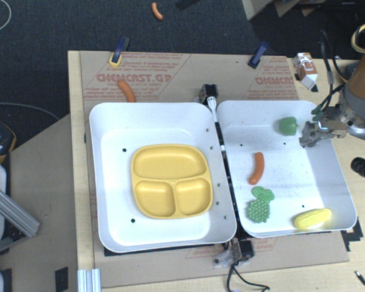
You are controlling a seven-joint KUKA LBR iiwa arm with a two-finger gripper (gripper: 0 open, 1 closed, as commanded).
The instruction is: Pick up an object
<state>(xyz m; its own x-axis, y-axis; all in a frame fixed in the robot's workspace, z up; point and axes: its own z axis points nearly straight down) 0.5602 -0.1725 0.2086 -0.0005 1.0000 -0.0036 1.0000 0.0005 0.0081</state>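
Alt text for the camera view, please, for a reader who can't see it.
The gripper hangs over the right bin, beside a green round toy; a toy sausage, broccoli and corn lie nearer. The left bin holds a yellow divided plate.

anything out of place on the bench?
Yes. One orange hot dog lies on the cardboard behind the left bin, outside both bins, and another small orange piece sits on the dark floor beyond the bench. The rest looks orderly.
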